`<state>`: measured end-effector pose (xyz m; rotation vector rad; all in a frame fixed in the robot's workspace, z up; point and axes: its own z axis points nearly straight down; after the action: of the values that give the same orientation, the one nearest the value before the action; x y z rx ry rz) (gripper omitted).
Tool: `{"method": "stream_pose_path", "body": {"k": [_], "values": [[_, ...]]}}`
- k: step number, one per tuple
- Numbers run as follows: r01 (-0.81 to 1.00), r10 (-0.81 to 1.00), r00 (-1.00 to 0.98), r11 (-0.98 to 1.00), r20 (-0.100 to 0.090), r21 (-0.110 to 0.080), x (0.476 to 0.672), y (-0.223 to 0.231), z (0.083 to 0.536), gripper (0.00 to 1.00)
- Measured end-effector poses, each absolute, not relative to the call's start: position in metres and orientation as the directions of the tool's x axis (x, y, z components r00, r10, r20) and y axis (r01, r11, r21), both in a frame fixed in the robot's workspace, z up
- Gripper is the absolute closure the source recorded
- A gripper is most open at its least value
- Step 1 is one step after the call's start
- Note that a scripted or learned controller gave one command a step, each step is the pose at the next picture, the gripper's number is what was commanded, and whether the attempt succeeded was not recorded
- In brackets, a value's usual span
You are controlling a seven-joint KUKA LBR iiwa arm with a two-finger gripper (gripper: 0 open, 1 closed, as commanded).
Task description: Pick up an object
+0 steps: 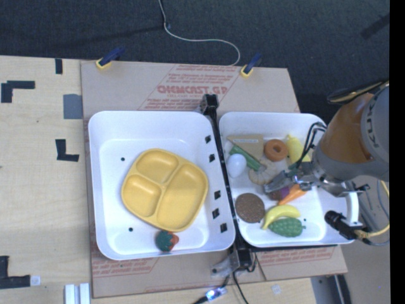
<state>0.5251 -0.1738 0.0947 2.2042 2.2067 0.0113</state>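
The gripper [283, 183] is seen low in the right bin [314, 122], reached in from the right by the grey arm [354, 147] with its orange band. Whether the gripper is parted or closed cannot be told, as its dark metal tip is merged with the objects under it. Beneath and just beside the tip, a purple piece [280, 193] and an orange carrot-like piece [294, 196] are found, touching or nearly touching the gripper; nothing is clearly seen clamped.

Around that spot the right bin is crowded. A brown ring like a doughnut [275, 149] and a yellow piece [294, 147] are placed near the far wall, a green stalk [243, 156] and a white egg-like ball [236, 164] lie toward the divider, and a tan flat card [248, 143] is lying under them. Nearer the front, a brown round disc [250, 207], a yellow banana [280, 213] and a green bumpy piece [286, 227] are gathered close together.

In the left bin [101, 170] a yellow divided tray [164, 189] is set at a tilt, and a small red and green object [166, 240] is lying just beside its near edge.

Both bins are carried on a sheet of brown cardboard [190, 87] with red print, held by two blue and yellow clamps [109, 57] at its far edge. The cardboard is laid on a pale wooden table [38, 189] marked with black tape shapes. Beyond the table a dark carpeted floor [82, 11] is seen, crossed by a thin white cable [190, 38].
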Motion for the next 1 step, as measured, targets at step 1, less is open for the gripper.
{"method": "stream_pose_path", "body": {"k": [1], "values": [[1.0,1.0,-0.003,0.004,-0.007,0.023,0.5266,-0.1717,0.1072,1.0]]}}
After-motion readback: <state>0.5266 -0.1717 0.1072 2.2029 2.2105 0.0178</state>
